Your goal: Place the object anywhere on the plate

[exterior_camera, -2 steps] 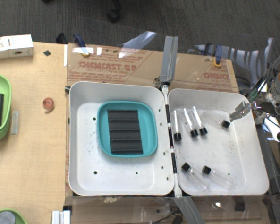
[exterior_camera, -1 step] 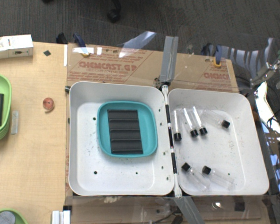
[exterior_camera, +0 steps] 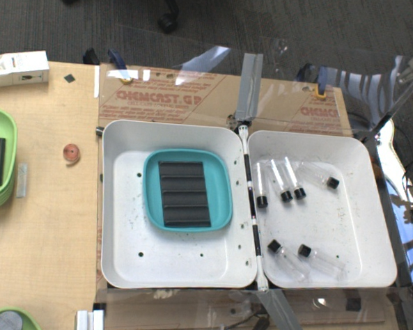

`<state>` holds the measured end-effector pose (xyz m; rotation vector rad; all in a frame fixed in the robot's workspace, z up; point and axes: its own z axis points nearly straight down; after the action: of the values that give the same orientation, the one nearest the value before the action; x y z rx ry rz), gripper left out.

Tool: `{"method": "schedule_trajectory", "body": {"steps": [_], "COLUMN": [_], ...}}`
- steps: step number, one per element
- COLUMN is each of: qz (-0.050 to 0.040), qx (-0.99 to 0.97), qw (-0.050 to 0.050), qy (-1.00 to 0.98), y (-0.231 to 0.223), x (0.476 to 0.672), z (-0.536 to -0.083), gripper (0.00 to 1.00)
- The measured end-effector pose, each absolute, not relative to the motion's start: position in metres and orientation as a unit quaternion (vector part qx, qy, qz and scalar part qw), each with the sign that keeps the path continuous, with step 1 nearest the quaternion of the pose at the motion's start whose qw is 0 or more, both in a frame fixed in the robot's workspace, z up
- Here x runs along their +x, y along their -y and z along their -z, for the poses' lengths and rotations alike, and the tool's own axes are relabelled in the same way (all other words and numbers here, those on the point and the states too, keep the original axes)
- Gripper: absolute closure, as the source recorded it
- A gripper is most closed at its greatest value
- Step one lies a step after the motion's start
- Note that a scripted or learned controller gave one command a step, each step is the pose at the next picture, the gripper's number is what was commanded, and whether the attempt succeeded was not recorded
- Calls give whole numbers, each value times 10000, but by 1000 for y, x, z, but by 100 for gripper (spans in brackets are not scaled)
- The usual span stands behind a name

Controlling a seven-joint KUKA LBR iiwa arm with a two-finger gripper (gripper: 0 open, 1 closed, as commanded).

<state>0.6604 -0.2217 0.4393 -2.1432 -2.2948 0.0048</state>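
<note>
- Left bin (exterior_camera: 120, 211): holds a teal plate (exterior_camera: 187, 190) near its centre, with a dark ribbed insert (exterior_camera: 184, 193) lying on it.
- Right bin (exterior_camera: 356, 226): three clear tubes with black caps (exterior_camera: 279, 179) lie side by side near the left wall, toward the far edge.
- A fourth capped tube (exterior_camera: 324, 176) lies just right of them.
- Two more tubes (exterior_camera: 302, 259) lie near the front edge.
- Gripper: state cannot be told.
</note>
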Motion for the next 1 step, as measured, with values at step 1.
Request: {"method": "schedule_trajectory", "body": {"steps": [1], "qz": [-17], "qx": [-7131], "qw": [10], "qy": [7010], "y": [222], "x": [660], "z": [-439], "gripper": [0]}}
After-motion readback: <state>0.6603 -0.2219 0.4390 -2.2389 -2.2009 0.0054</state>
